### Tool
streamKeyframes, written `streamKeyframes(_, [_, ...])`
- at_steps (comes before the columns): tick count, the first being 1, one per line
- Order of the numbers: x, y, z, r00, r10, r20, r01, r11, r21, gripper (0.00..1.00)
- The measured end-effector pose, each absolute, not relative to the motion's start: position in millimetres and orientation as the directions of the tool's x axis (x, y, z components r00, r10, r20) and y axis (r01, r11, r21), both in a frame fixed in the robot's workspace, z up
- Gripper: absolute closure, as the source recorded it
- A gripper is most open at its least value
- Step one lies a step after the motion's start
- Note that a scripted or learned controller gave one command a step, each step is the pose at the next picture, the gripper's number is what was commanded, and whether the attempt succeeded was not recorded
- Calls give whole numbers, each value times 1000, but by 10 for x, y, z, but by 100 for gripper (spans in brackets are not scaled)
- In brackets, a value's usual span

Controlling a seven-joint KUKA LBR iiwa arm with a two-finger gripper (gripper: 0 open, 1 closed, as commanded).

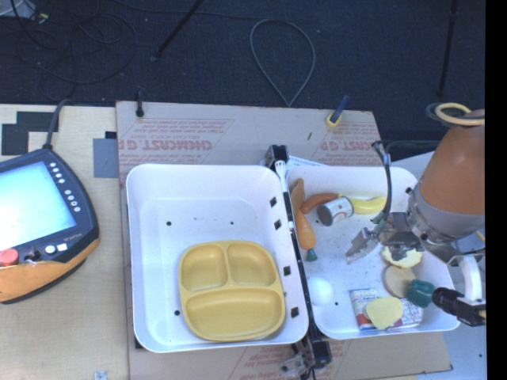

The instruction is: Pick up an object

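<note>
My gripper point(360, 245) hangs low over the middle of the right bin point(342, 331), open with nothing between its fingers. Just left of it lie an orange carrot-shaped piece point(303, 224) and a small white can point(341, 210). A yellow banana point(367, 205) lies behind it at the bin's far side. Partly hidden under the wrist is a yellowish piece point(405, 256). In front of it are a tan disc point(398, 279) and a teal object point(420, 292).
The left bin point(158, 204) holds a yellow divided plate point(231, 290). A white ball point(321, 290) and a printed packet point(400, 317) with a yellow piece point(384, 313) on it lie at the right bin's near side. A control pendant point(40, 220) sits far left.
</note>
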State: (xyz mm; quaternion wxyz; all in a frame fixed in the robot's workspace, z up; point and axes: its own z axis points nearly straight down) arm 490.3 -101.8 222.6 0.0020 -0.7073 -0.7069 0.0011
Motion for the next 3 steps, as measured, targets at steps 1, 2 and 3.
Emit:
streamKeyframes(1, [5652,-866,2417,0,1000,1,1000,0,-2,0])
streamKeyframes(2, [6417,-730,2447,0,1000,1,1000,0,-2,0])
streamKeyframes(3, [6417,-735,2543,-2,1000,1,1000,2,-3,100])
